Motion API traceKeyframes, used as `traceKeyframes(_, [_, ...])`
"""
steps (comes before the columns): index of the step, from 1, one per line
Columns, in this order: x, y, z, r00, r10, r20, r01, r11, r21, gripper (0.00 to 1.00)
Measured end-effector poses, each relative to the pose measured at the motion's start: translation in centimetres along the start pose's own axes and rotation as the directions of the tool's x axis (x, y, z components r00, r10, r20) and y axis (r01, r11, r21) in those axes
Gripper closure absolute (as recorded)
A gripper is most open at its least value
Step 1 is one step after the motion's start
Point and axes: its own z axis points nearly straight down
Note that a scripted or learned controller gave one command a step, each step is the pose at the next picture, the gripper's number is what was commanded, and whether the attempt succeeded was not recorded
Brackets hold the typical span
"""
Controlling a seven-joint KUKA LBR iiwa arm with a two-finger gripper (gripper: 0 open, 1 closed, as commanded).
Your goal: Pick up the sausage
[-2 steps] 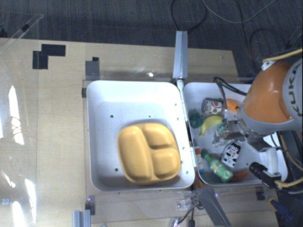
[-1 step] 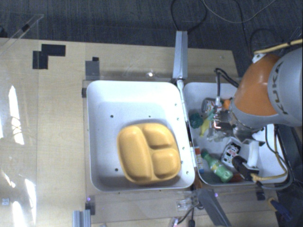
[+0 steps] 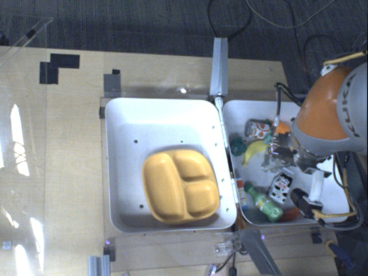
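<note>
A small reddish piece, seemingly the sausage [image 3: 291, 214], lies at the near edge of the right bin [image 3: 236, 119], just beside a green bottle [image 3: 265, 205]; it is too small to make out well; further into the right bin lie a card box [image 3: 280, 187], a banana [image 3: 253, 150] and a can [image 3: 259, 128]; the hand [image 3: 277, 154] hangs over the right bin's middle beside the banana, well apart from the sausage; how far it is open cannot be told; the left bin [image 3: 123, 119] holds a yellow tray [image 3: 179, 184].
</note>
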Motion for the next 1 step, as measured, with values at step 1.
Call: traceKeyframes(1, [-2.26, -0.97, 6.72, 0.999, 0.045, -0.001, -0.045, 0.999, 0.001, 0.0])
